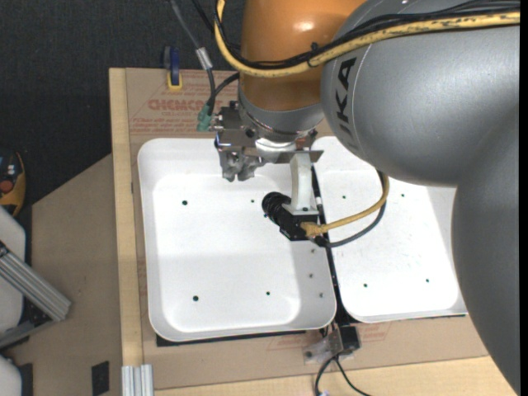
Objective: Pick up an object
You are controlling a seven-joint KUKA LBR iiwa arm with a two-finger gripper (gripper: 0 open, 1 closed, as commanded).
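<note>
Hanging over the far edge of the shallow white plastic left bin point(206, 304), the grey metal two-finger gripper point(238, 172) points down with nothing visible between its tips; open or closed cannot be told. No loose object can be made out on that bin's floor.

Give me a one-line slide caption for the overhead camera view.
KUKA arm reaching from the right, its gripper poised over the left white bin near its far edge, right bin alongside.

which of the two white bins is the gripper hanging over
The left bin: the gripper hangs above its far edge, while the right bin lies past the middle divide, under the arm.
</note>
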